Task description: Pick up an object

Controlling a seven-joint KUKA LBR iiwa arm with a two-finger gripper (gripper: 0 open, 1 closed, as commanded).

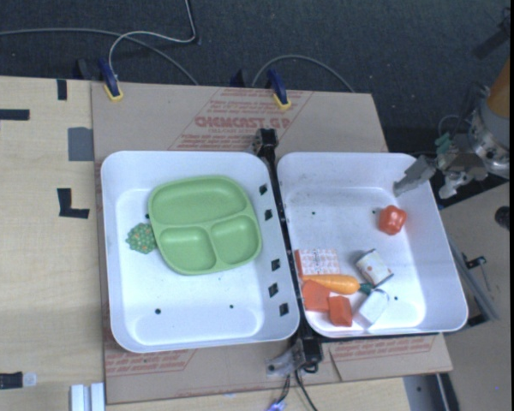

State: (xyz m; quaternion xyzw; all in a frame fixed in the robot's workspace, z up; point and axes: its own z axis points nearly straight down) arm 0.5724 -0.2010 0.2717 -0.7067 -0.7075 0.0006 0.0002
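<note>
Toy carrot (331, 283) among small toys at right bin (437, 255) front | red pepper toy (391, 220) nearby | gripper (421, 175) over bin's far-right rim, grip state unreadable | nothing lifted; whole pick remains

Robotics lab test bench: cardboard sheet (240, 114) clamped under twin white bins (124, 187), loose cables (154, 37) trailing behind cardboard, toy props.

Fixed above the cardboard-topped wooden table (34, 229), looking down aslant on two shallow white plastic bins (120, 255), moderately near.
</note>
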